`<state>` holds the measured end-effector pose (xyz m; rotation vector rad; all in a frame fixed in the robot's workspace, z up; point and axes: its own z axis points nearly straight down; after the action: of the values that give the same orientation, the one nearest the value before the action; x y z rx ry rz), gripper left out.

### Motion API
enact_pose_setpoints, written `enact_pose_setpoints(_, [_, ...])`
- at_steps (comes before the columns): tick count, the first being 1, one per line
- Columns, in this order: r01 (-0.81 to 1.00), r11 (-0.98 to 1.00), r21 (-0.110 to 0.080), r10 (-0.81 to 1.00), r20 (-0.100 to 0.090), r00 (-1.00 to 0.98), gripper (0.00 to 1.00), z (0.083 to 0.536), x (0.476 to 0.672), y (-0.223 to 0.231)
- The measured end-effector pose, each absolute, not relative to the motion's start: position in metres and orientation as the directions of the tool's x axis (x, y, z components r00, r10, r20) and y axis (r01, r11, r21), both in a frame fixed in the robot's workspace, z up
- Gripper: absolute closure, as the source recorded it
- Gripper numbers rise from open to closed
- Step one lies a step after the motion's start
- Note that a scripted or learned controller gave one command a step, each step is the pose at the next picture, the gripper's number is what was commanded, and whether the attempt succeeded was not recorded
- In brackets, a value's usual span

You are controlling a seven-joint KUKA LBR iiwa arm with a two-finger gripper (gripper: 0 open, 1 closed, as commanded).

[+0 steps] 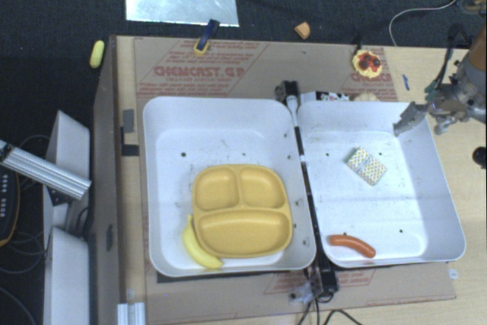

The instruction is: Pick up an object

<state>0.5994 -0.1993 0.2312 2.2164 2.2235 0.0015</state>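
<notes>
Sausage [351, 245] first: the orange-red piece lies nearest me, flat on the floor of the right bin [449, 228] at about 6 o'clock, close to the near wall and touching nothing else. Level with it in the left bin [163, 164], a banana [196, 247] curves along the 7 o'clock edge of a yellow divided plate [242, 211], right against it. The plate fills the near half of that bin, its one wide compartment toward me and two smaller ones behind.

Farther back in the right bin, a small checkered packet [367, 166] sits alone near the centre, tilted, well apart from the sausage.

The pincer [411, 120] hangs over the right bin's 2 o'clock corner, at the far rim, with nothing in it that I can see. I cannot tell whether it is apart or together from this angle. The arm [468, 99] runs off at 3 o'clock.

Beyond the bins, on the brown surface [228, 68], a small round yellow and red item [368, 62] lies at 12 o'clock of the right bin.
</notes>
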Motion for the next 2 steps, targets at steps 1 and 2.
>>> enact_pose_setpoints(1, [1.000,0.001,-0.001,1.000,0.001,-0.001,0.00,0.123,0.582,-0.180])
enact_pose_setpoints(2, [1.000,0.004,0.002,1.000,0.001,-0.004,0.00,0.106,0.624,-0.115])
